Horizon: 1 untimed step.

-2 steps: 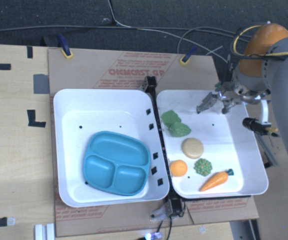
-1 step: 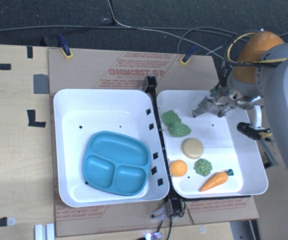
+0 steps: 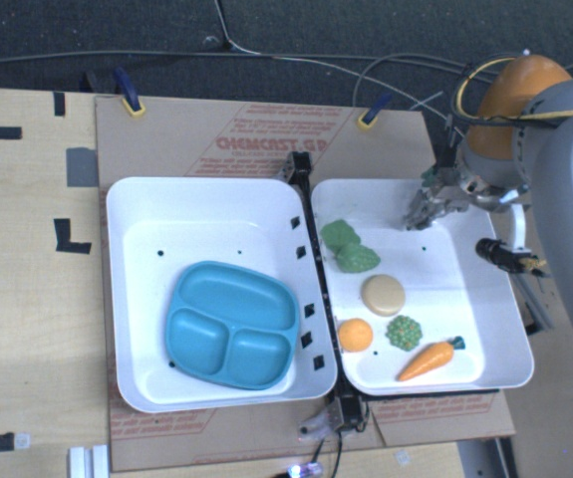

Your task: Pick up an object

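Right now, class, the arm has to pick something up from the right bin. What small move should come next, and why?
Probably lower the hand and shift it toward the green leafy piece, the nearest item. The hand sits near the far edge of the right bin, apart from every object, so nothing is grasped yet.

— I'm scanning the feed for anything readable. Are you seeing print anywhere?

— I'm making out red lettering on the cardboard sheet (image 3: 246,142) under the bins, printed upside down from this angle. It's looking like "CHEMCAST GP", though I'm not sure of every letter. Smaller red lines are running beside it, too blurred for me.
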Motion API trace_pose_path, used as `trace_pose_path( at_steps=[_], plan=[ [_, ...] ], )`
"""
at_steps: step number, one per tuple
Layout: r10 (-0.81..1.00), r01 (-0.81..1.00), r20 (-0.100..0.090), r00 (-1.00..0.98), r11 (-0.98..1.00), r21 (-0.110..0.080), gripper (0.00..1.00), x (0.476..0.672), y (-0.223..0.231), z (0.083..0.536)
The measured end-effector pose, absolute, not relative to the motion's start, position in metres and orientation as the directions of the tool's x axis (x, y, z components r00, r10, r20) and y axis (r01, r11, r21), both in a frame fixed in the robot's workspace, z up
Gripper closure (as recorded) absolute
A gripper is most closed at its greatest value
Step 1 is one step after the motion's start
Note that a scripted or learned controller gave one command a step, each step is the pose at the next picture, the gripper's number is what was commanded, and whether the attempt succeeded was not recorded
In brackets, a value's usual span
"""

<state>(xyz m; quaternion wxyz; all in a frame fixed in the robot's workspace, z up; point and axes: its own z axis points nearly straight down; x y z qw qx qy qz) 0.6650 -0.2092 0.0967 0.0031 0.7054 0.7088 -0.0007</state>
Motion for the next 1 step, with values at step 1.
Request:
trace_pose_path(
  at_steps=[1],
  plan=[
    [1.000, 1.000, 0.000, -0.001, 0.001, 0.001, 1.00, 0.6663, -0.2050, 0.1389]
  ],
)
